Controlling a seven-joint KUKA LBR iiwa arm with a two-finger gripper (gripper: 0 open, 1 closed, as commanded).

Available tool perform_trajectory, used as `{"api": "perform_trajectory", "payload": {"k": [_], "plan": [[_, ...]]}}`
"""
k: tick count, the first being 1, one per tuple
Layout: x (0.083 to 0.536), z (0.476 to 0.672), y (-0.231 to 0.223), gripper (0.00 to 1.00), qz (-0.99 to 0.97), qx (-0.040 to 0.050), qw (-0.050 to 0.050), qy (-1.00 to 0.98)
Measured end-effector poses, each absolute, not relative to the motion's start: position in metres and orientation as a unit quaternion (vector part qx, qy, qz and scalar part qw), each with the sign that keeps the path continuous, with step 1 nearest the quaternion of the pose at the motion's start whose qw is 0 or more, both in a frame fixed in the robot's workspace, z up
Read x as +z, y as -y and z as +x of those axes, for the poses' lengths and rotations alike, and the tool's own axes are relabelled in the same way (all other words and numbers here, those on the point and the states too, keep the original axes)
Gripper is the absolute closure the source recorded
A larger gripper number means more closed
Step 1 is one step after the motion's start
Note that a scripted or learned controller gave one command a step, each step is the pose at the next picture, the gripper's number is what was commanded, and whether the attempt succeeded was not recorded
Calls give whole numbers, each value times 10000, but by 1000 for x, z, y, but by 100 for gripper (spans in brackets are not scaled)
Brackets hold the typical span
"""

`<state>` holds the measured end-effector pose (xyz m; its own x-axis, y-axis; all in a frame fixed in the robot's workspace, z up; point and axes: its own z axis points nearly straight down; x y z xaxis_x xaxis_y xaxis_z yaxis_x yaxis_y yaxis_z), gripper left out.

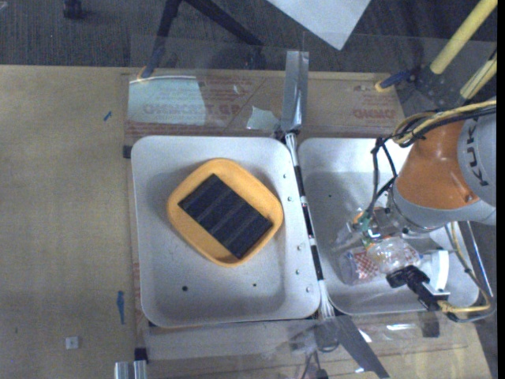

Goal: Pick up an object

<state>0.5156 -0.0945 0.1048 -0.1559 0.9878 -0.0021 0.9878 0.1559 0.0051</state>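
I'm working in a robotics lab: a wooden desk [55,212] carries two taped-down white bins [154,290], an office chair base [158,6] stands on grey carpet [47,38], and the cabled industrial arm [442,172] reaches in.

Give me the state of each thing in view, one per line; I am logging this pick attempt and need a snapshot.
Orange, rounded-square object with a dark ribbed top: lying flat in the left white bin, untouched.
Clear crinkled plastic bag with red-and-white contents: lying in the right white bin, under the arm's wrist.
Grey arm with orange band: reaching down into the right bin.
Gripper: low over the bag; grasp not discernible.
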Motion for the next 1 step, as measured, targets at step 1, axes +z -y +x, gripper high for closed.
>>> {"api": "perform_trajectory", "payload": {"k": [1], "plan": [[185, 601, 85, 100, 4723, 6, 17, -8814]]}}
